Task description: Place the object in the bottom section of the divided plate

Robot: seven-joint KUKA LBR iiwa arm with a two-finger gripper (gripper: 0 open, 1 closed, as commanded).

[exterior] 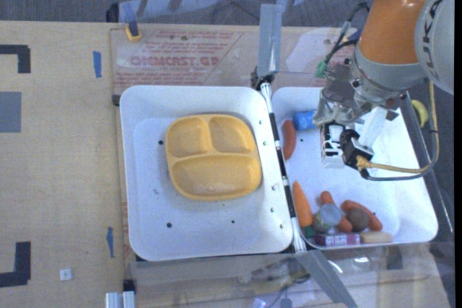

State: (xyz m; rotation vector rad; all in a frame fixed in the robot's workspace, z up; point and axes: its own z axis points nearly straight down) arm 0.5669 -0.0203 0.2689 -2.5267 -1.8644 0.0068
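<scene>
Several loose items lie in the right bin (397,195), and the task does not name which one is meant. Likeliest candidates, judged by closeness to the gripper:
- Red sausage-shaped piece (289,139), lying along the bin's left wall.
- Small blue piece (304,119), just beside its upper end.

Red piece: long axis runs near-to-far in the camera view, slightly tilted. Both ends look alike, so no clear heading.
Blue piece: stubby, long axis roughly left-right; too small to be sure.

Gripper (333,119) hangs over the bin's upper left part, just right of the blue piece. Claw state: cannot tell how wide it stands, nor whether it has hold of anything.

Divided plate (170,148) sits in the left bin (144,213). Its bottom section (215,173), the wide one, is bare.

Risks (my judgement):
- The red piece hugs the wall, so a descent there may strike the rim or pinch only one end, and a round body could roll free.
- The two pieces sit close, so the claw may nudge or catch the wrong one.
- A release too far up the plate drops the load into an upper section.
</scene>
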